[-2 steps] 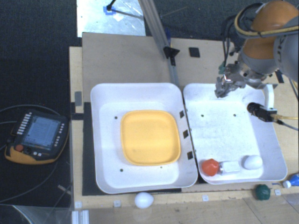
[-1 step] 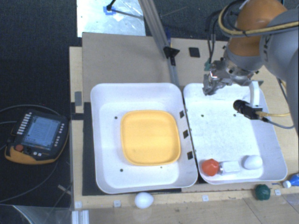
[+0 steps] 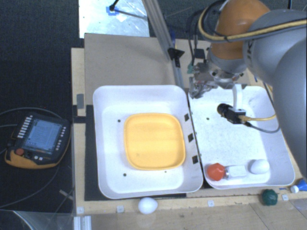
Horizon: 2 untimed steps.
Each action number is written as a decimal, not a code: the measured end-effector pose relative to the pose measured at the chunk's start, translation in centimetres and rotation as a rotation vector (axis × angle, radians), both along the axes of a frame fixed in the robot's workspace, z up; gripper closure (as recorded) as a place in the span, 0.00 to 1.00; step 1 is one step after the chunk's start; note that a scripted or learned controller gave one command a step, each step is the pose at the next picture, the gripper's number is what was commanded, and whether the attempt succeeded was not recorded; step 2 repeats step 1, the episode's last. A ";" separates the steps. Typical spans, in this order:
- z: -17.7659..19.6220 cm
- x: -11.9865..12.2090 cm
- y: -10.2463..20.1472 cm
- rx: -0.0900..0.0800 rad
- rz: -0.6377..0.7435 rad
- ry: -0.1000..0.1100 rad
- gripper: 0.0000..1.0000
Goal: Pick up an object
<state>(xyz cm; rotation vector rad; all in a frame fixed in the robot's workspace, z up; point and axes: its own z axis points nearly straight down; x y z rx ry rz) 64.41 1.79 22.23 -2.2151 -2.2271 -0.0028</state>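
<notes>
The robot's gripper (image 3: 199, 87) hangs over the far left corner of the right bin (image 3: 268, 143), nothing seen in it; whether it is spread or pressed together cannot be told. Candidate objects lie well apart from it along the bin's near edge: an orange ball (image 3: 215, 171), a clear tube-like piece (image 3: 236, 171) touching it, and a white egg-shaped object (image 3: 259, 166). All look light, smooth and likely slippery; the ball probably wants a grip across its widest part. The left bin (image 3: 108, 143) holds a shallow yellow tray (image 3: 154, 141)
</notes>
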 end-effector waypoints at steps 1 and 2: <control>1.0 -1.0 5.2 0.000 0.000 0.000 1.00; 1.0 -1.0 5.2 0.000 0.000 0.000 1.00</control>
